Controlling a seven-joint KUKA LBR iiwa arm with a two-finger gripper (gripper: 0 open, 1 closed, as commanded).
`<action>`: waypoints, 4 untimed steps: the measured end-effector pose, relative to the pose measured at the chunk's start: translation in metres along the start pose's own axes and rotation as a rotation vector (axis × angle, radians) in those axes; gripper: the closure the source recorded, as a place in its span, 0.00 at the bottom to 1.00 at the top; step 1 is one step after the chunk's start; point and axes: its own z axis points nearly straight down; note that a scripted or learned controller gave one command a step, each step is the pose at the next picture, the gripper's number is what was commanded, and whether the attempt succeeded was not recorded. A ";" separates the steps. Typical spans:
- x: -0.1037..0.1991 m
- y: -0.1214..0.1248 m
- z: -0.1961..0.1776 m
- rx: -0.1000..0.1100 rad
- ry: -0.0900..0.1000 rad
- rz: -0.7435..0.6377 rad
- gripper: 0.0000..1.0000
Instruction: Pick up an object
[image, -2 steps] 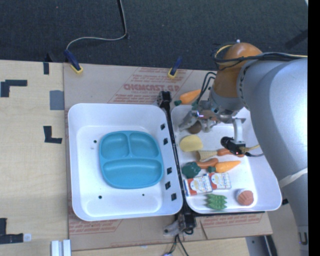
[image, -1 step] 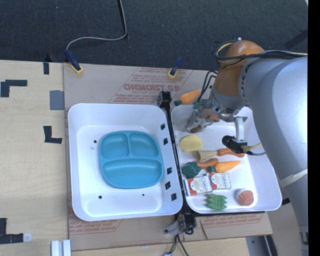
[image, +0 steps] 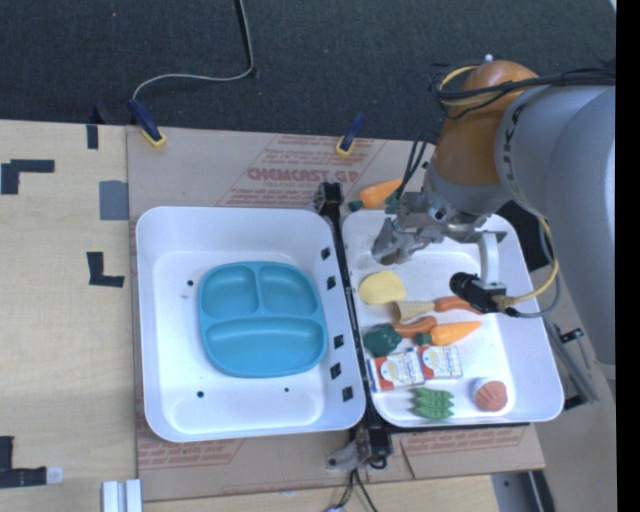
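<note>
Pale yellow rounded piece (image: 381, 288) — smooth, potato-like — in my right bin (image: 520, 300), gripper (image: 392, 246) just above it, grip unreadable.

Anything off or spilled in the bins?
One oddity: an orange carrot-like toy lies at the right bin's far rim, partly outside it. The other toys are inside that bin; the blue plate sits flat in the left bin.

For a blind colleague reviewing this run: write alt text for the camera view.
A grey robot arm reaches from the right, its gripper hanging over the right white bin just above a pale yellow toy. That bin also holds toy carrots, a small carton and other play food; the left bin holds a blue divided plate.
</note>
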 end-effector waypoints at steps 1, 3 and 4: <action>0.000 0.000 0.001 0.002 0.000 0.000 0.00; -0.043 0.010 0.099 -0.001 -0.001 0.002 0.00; -0.049 0.049 0.099 -0.002 -0.002 0.000 0.00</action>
